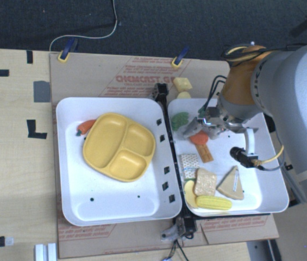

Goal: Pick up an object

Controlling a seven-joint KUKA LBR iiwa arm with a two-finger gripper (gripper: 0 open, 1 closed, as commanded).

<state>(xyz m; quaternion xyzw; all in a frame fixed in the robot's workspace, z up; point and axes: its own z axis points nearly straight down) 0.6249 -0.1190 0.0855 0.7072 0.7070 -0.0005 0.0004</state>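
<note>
One yellow divided plate (119,147) is seen in the left bin (71,200), one orange piece (86,126) tucked at its upper-left edge. Right of the plate, about eight food pieces are counted, among them an orange-red piece (199,139) directly beneath the gripper (201,125), whose grip cannot be told. Cardboard (115,75) underlies both bins.

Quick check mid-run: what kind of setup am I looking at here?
Likely a lab bin-picking bench: two shallow white bins on clamped cardboard, toy food like a yellow plastic corn cob and a yellow divided plate, and a grey arm's gripper.
</note>
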